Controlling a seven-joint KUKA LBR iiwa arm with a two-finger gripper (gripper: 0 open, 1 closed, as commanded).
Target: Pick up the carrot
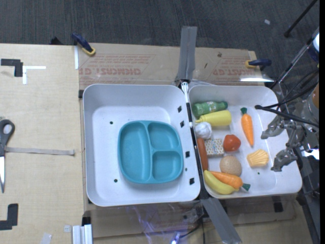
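An orange carrot (247,129) with a green top lies in the right bin (269,184), pointing towards the front. A second carrot (228,178) lies across a banana (217,185) at that bin's front left. My gripper (276,146) hovers over the right side of the same bin, to the right of the first carrot and apart from it. Its two grey fingers (269,130) stand apart, so it is open, with nothing between them.
The right bin also holds a green bottle (209,107), a yellow corn cob (216,118), a tomato (232,143), a sausage (202,152), a brown round fruit (230,164) and a yellow shell-shaped piece (258,158). A blue divided plate (151,151) lies in the left bin (96,136).
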